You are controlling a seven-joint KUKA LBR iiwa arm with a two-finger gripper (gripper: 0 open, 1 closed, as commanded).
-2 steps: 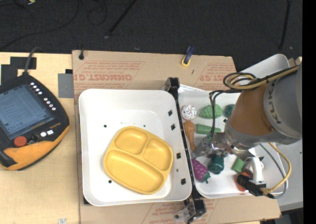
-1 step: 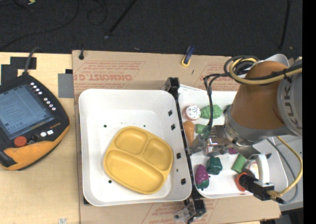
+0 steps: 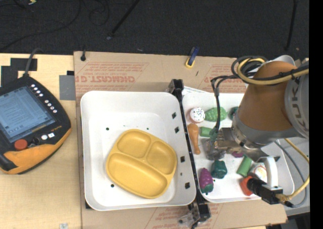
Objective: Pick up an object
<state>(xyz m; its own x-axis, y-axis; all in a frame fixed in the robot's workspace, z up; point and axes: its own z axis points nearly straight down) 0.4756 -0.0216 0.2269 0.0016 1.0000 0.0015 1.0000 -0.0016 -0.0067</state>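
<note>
Two white bins: the left bin (image 3: pixel 96 122) at centre frame holds one yellow tray (image 3: pixel 141 162). The right bin (image 3: pixel 229 196) holds about ten small toys, including a purple one (image 3: pixel 206 178), under the gripper (image 3: pixel 220 148); its jaw state cannot be told

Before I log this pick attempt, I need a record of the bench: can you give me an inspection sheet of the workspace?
Surface: two shallow white bins, left bin and right bin, on brown cardboard.
Job's things: right bin holds an orange carrot-shaped toy, a purple toy, a teal block, a green cylinder, a white speckled ball.
Clutter: yellow three-compartment plastic plate in left bin.
Grippers: gripper low over the right bin; grip unclear.
Cables: black and yellow cables loop over the arm.
Surroundings: teach pendant at left.
</note>
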